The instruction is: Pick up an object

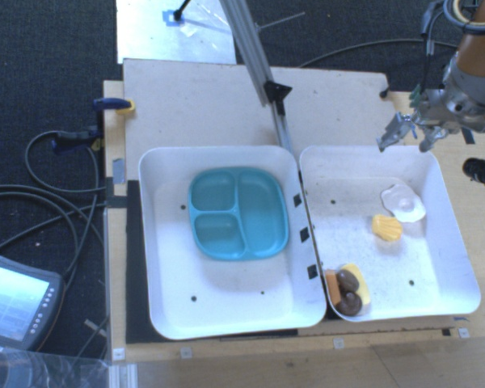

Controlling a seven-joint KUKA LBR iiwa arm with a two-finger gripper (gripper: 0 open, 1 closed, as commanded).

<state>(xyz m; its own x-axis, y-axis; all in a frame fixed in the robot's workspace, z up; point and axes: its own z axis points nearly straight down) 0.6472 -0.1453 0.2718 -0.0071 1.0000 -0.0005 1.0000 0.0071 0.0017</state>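
Two white bins sit side by side on the tabletop [226, 103], their inner rims touching along a line that runs down the middle of the frame. Left bin [166, 297]: a teal divided plate [238, 213] near its centre, bare floor all round it, widest toward the lower edge. Right bin [444, 281]: a white fried-egg toy [402, 203] at centre right, a small yellow piece [387, 228] just below it and close by; a cluster of small brown, orange and yellow food toys [347, 288] pressed against the lower left rim beside the divide. Upper left and lower right of this bin's floor lie open. Tool [410, 132] at upper right of frame, over the right bin's far rim, fingers spread, nothing between them, well apart from the egg. Grey pole [250, 43] slants down from top centre to the divide. Handheld controller [16, 297] at lower left; its screen is lit, nothing on it legible. No readable labels elsewhere.
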